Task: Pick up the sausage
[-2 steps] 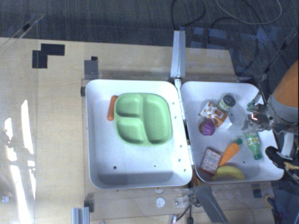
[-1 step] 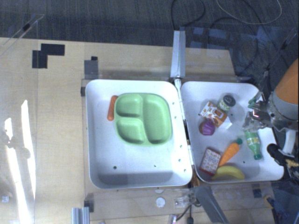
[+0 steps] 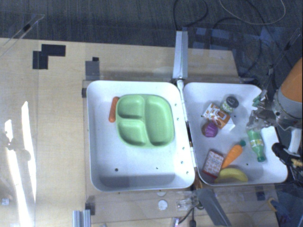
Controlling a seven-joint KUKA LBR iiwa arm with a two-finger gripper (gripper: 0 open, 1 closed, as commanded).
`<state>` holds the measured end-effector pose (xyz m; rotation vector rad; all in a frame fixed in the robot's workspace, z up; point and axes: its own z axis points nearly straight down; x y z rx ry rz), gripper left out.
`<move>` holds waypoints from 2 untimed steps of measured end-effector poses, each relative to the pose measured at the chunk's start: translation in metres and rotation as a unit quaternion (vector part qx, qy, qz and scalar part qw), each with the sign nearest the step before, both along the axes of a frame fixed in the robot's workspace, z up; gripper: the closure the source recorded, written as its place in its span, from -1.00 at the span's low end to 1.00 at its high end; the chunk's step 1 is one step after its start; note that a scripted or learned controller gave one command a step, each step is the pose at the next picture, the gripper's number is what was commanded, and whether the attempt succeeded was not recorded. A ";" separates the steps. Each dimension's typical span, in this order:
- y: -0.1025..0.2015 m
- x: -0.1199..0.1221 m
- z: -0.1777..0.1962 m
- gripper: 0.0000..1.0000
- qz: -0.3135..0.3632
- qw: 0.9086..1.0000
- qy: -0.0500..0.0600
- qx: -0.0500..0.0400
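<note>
The sausage (image 3: 112, 109) is a short orange-red stick lying in the left bin (image 3: 102, 169). It rests lengthwise against the left edge of a green divided plate (image 3: 144, 119). My gripper (image 3: 257, 118) hangs over the right side of the right bin (image 3: 279, 174), far to the right of the sausage. It is just above a green bottle (image 3: 256, 144) and touches nothing that I can make out.
The right bin holds a small jar (image 3: 231, 103), a snack packet (image 3: 218, 114), a purple item (image 3: 209, 129), a carrot (image 3: 232, 156), a banana (image 3: 233, 175) and a red box (image 3: 214, 162). A metal divider post (image 3: 180, 56) stands behind the bins.
</note>
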<state>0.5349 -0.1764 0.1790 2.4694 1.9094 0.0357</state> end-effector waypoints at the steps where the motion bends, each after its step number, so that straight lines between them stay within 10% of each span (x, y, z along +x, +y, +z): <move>1: 0.001 0.003 0.011 1.00 0.003 1.000 -0.004 0.000; 2: -0.022 -0.046 0.022 1.00 -0.089 0.996 0.013 0.002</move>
